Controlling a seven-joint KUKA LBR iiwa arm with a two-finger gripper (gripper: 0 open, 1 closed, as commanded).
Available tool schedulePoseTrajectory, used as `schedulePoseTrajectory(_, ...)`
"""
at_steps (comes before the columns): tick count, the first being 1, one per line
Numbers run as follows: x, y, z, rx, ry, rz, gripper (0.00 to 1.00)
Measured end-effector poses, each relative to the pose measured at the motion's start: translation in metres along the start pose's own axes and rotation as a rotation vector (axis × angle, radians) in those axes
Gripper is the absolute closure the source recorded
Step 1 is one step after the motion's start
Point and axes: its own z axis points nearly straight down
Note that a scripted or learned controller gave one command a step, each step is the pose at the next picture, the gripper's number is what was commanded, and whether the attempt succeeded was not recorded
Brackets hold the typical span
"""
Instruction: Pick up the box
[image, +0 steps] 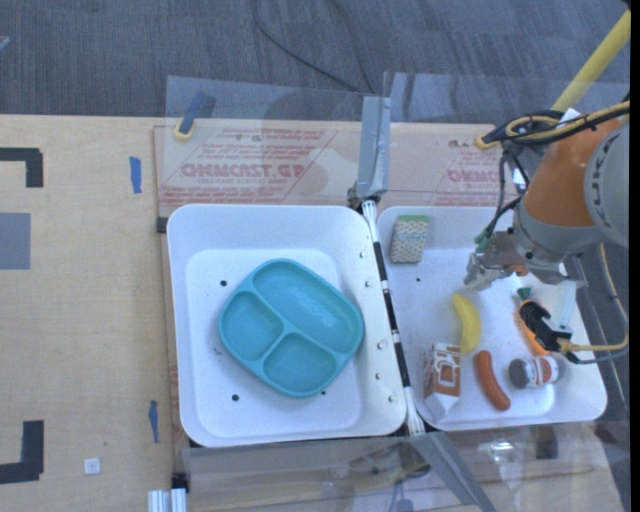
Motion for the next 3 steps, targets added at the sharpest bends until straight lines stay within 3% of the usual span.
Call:
schedulePoseTrajectory(1,-0.001,0.0,0.0,0.0,0.0,0.001,0.0)
schedulePoseTrajectory(2,0.042,0.04,0.01,0.001,-0.001,-0.054,0.0)
schedulePoseTrajectory(3,0.049,0.056,0.011,0.024,-0.004,0.04,0.0)
